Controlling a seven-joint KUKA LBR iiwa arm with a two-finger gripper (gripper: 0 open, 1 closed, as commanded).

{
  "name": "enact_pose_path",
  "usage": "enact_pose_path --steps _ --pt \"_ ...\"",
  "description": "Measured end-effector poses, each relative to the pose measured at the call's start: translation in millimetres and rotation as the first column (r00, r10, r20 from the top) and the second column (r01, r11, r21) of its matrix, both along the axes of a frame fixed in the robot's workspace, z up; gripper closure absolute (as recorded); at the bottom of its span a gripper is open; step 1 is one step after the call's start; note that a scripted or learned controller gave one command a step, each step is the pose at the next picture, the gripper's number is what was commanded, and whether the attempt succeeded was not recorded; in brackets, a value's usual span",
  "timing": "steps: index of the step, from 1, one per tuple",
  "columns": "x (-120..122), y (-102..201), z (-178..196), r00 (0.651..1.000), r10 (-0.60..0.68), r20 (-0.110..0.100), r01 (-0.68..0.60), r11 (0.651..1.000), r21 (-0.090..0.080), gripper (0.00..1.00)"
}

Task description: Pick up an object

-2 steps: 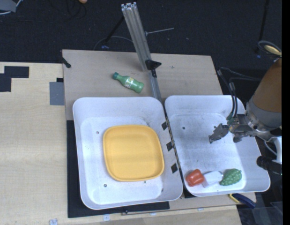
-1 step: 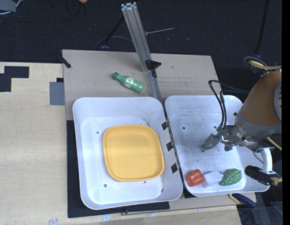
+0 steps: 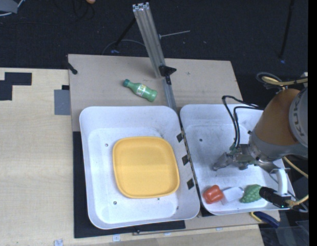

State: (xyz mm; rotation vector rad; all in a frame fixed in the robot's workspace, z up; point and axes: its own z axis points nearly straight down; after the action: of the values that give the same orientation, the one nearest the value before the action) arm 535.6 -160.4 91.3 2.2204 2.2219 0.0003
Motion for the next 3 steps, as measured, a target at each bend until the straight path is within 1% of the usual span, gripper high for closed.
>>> enact_pose_path --steps 1,2,3 --pt "0 -1 12 1.0 -0.003 0.003 0.003 1.0 0.0 1.0" --pt "7 2 56 1.0 -0.001 0.003 0.001 1.0 -0.001 1.0" --pt "0 7 108 1.0 -0.001 0.003 0.001 1.0 -0.001 1.0"
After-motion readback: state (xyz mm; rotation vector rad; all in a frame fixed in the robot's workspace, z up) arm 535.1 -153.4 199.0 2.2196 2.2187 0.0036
